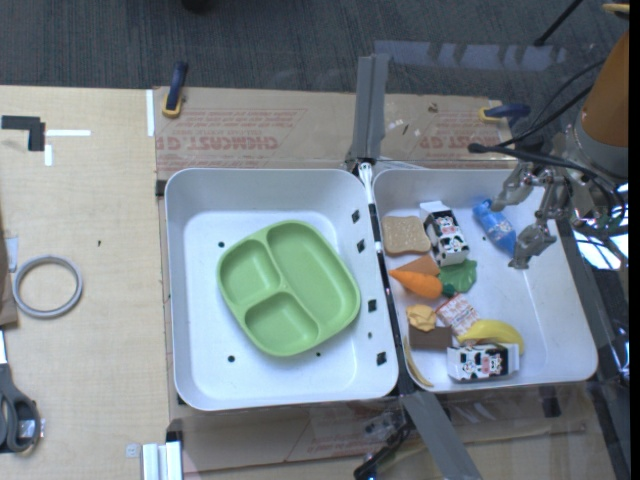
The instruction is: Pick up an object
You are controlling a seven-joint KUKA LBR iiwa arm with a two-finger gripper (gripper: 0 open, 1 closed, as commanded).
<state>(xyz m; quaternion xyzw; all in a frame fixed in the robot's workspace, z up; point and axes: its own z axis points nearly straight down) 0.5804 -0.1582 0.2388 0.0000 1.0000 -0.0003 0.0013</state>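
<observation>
Fingers of the gripper (527, 218) are hanging spread and empty over the right bin's (560, 338) far-right part, beside the blue packet (494, 225).

The grey arm (600, 138) with its orange band reaches in from the right, wrist bent downward, its tool (528, 218) hanging with two metal fingers (530, 245) spread apart, holding nothing.

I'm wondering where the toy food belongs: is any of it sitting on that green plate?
No. The green plate lies bare in the left bin; the toy food is in the right bin.
</observation>
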